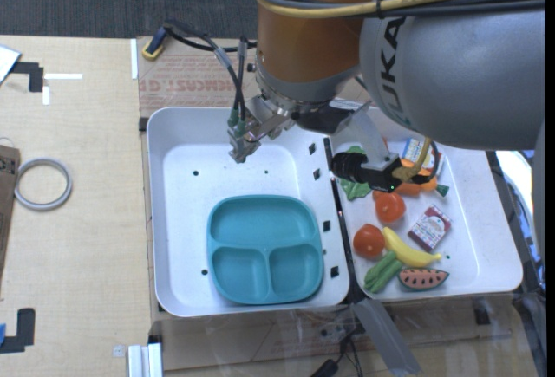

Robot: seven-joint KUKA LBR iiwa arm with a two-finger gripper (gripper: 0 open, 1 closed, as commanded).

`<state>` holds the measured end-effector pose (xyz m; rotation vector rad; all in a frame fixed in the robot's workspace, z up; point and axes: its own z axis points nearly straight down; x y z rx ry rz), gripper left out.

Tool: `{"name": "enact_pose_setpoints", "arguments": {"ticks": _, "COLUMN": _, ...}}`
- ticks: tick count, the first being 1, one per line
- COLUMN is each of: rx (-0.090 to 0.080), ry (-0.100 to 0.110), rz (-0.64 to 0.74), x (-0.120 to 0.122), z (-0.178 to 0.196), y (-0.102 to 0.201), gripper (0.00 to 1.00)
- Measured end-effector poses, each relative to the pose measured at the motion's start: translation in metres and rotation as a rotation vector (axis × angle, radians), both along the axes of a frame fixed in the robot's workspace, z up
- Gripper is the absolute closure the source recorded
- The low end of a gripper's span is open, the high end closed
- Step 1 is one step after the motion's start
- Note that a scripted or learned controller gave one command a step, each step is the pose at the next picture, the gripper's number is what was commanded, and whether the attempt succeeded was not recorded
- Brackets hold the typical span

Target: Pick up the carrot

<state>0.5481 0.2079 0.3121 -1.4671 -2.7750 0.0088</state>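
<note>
1. The claw (239, 148) hangs over the far part of the left bin (161, 219), above bare white floor just beyond the teal plate (266, 250); nothing can be seen in its grip, and whether it is open or closed cannot be told from this angle.
2. The carrot (418, 186) lies in the right bin (479, 258), towards the far side, orange with a green tip pointing right; it is well apart from the claw, across the wall between the two bins.
3. Just in front of the carrot sits a tomato (390, 207), with a second tomato (368, 239) nearer the front; a red packet (429, 228) lies to the right of them.
4. A banana (412, 252), a watermelon slice (423, 278) and a green vegetable (381, 271) crowd the front of the right bin.
5. The teal plate has three compartments and rests flat in the near half of the left bin.
6. A roll of tape (42, 183) lies on the tabletop (78, 280), left of the bins.
</note>
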Motion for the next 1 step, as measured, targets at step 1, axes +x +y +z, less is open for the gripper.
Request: {"name": "enact_pose_setpoints", "arguments": {"ticks": 1, "rx": 0.0, "ry": -0.004, "rz": -0.156, "x": 0.026, "z": 0.014, "y": -0.0933, "gripper": 1.0}}
